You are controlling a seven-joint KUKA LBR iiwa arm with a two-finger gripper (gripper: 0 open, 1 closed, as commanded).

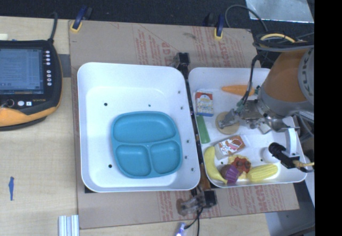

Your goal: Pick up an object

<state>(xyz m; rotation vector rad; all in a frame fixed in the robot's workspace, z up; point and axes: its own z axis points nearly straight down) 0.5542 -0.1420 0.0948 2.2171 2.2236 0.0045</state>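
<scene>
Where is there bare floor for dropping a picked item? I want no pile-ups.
The left bin is bare in the strip above the blue divided plate and down its left wall. The right bin is crowded: carton, banana, corn cob, carrot, with the hand over its middle.

Two white bins (91, 122), one blue tray (145, 143), one banana (211, 164).
</scene>
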